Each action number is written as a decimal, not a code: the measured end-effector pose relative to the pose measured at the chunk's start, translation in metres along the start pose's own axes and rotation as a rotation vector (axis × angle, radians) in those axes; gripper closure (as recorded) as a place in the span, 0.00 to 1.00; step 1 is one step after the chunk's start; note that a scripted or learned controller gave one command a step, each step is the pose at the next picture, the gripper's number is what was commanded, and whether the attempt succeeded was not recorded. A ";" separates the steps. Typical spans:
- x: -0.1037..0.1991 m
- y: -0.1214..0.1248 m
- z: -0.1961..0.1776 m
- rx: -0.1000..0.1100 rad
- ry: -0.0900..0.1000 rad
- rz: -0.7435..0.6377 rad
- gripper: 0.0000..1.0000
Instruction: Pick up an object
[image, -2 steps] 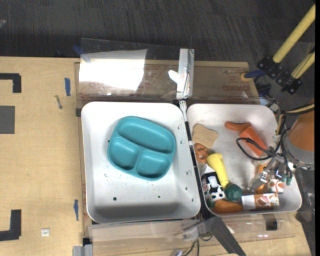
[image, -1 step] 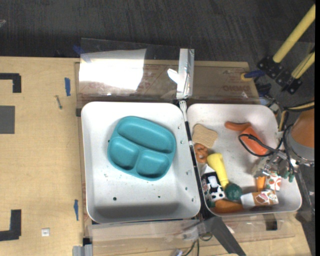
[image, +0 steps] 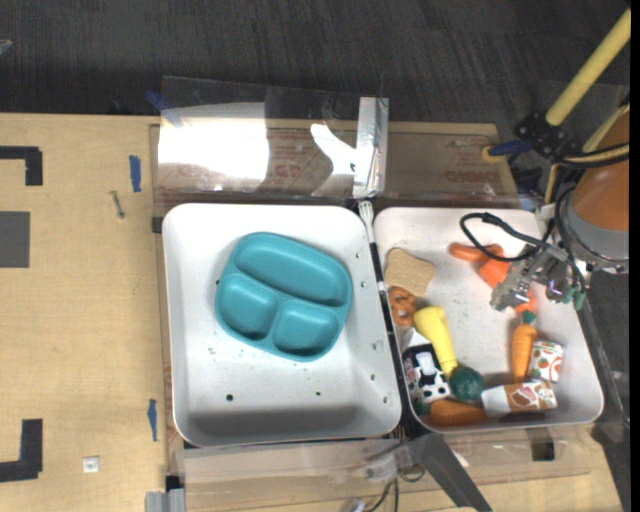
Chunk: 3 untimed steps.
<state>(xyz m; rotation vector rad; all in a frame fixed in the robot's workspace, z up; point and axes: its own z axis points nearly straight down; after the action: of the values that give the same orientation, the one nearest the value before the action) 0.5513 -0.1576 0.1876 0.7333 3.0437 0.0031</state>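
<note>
My gripper (image: 513, 291) hangs over the right bin (image: 590, 395), in its upper right part, at the end of the grey arm with the orange band (image: 606, 203). Just left of it lies an orange toy (image: 480, 260) with a black cable looping over it. A small carrot (image: 521, 346) lies right below the gripper. Further left are a tan bread slice (image: 408, 271), a yellow toy (image: 435, 335) and a brown toy (image: 401, 305). Along the bin's front edge lie a green toy (image: 464, 381), a black-and-white piece (image: 424, 368), an orange-red toy (image: 456, 411) and two printed cans (image: 535, 380).
The left bin (image: 190, 380) holds a teal divided plate (image: 283, 293). A clear plastic sheet and a taped metal strip (image: 368, 145) stand behind the bins. A yellow pole (image: 592, 62) and cables are at the upper right. Tan board covers the bench on the left.
</note>
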 end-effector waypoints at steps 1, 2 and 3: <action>-0.014 0.045 -0.041 0.001 0.000 0.100 1.00; -0.039 0.117 -0.024 0.001 0.005 0.103 1.00; -0.041 0.145 -0.108 0.000 -0.001 0.319 1.00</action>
<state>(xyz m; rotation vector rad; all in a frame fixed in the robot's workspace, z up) 0.6523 -0.0466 0.2968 1.2080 2.8884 0.0054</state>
